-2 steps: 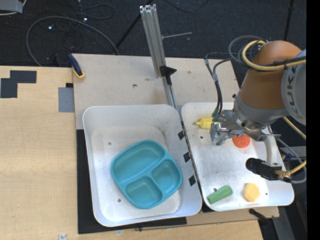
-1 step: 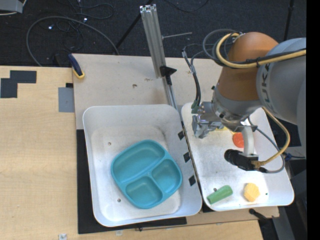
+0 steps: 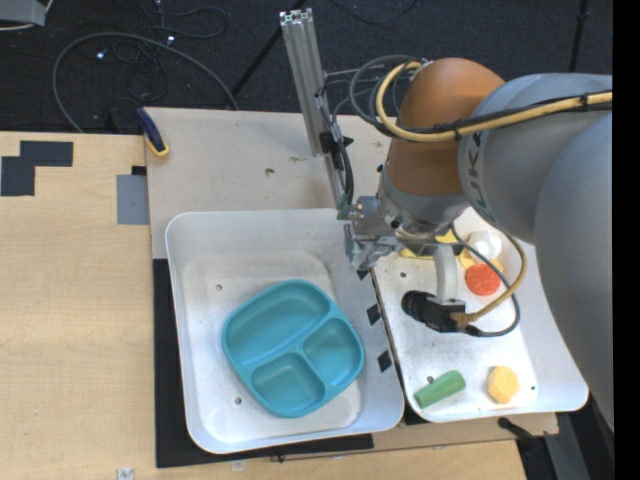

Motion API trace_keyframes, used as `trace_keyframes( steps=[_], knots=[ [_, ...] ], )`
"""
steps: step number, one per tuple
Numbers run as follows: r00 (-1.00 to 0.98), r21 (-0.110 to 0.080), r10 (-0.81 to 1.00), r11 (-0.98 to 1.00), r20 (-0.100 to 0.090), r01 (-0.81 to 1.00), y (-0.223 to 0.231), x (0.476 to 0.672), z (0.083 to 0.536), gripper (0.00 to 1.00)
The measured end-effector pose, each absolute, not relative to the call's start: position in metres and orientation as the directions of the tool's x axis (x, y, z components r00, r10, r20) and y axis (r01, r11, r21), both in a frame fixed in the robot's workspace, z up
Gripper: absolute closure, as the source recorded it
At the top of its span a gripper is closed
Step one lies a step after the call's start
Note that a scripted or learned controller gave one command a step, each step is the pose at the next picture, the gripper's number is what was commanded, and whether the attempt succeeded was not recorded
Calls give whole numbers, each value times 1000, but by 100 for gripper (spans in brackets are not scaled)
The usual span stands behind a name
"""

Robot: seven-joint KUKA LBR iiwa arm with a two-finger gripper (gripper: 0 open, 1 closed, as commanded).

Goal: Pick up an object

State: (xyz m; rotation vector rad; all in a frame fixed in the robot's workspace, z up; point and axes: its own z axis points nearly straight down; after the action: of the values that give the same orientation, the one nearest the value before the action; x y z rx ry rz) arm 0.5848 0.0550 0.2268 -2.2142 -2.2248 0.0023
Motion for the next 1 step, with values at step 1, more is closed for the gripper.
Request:
trace_keyframes(
  steps=[1],
  knots=[
    [-3,-1,1000,3,1,1000,96,599,231,100]
  ],
)
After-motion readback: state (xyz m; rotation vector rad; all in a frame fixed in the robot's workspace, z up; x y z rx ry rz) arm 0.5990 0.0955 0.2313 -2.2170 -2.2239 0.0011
